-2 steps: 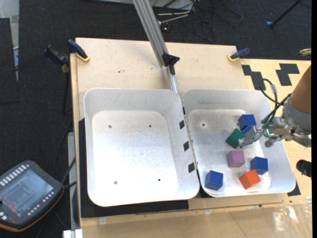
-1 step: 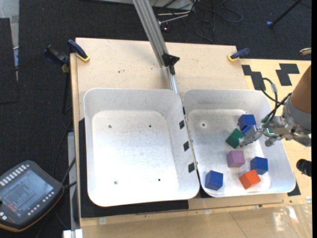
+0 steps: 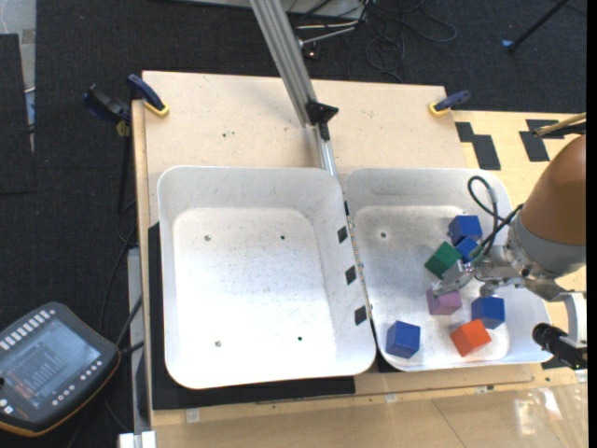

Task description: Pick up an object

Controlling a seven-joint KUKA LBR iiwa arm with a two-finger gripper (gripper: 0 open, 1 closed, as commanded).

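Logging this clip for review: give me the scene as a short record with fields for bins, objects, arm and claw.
left bin: white, shallow
right bin: white, holds all the blocks
blocks: green, purple, orange, three blue
arm: enters from the right, over the right bin
claw: low among the green, purple and blue blocks; grip state cannot be judged
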